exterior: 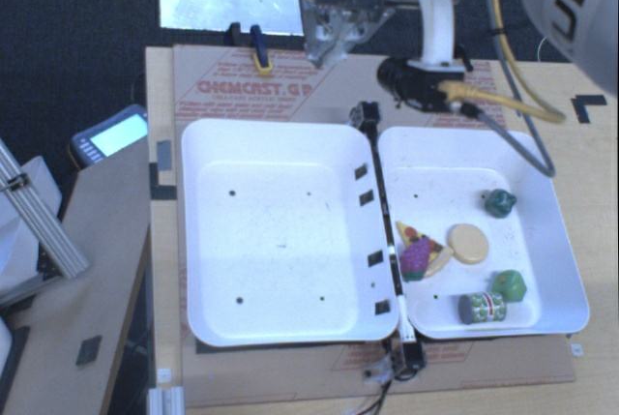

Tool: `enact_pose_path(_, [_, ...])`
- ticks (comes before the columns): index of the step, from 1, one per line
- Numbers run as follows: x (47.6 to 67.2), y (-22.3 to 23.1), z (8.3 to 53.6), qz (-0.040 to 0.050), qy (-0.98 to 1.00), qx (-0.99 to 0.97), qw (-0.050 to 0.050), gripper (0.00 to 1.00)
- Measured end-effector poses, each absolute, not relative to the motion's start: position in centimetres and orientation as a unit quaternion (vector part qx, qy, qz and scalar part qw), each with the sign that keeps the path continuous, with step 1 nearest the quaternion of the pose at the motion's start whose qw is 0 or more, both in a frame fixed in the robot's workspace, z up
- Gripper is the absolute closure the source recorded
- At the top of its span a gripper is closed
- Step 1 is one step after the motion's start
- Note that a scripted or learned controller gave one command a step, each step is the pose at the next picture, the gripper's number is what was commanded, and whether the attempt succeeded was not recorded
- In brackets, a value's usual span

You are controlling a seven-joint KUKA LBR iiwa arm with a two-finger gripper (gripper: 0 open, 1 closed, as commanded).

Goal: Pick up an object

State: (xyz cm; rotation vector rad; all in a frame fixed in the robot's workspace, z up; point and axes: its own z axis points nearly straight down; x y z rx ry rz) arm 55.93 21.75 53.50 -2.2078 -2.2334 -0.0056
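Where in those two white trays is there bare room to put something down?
The left bin is bare floor throughout. In the right bin, the back strip is free; the front is crowded by purple grapes, a tan disc, a can and two green pieces.

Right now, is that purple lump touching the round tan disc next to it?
Apart. The camera view shows a strip of white bin floor between the purple lump and the tan disc in the right bin.
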Motion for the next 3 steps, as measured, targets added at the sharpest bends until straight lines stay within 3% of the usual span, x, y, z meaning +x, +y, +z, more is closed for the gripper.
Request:
enact_pose_path(1, [56.1, 21.3, 53.5, -0.0011, -0.708, -0.706, 0.0, 0.0])
enact_pose_path(2, [56.1, 21.3, 54.7, -0.0027, -0.709, -0.705, -0.001, 1.0])
enact_pose_path(3, [65.1, 23.5, 53.4, -0.0025, -0.708, -0.706, -0.002, 1.0])
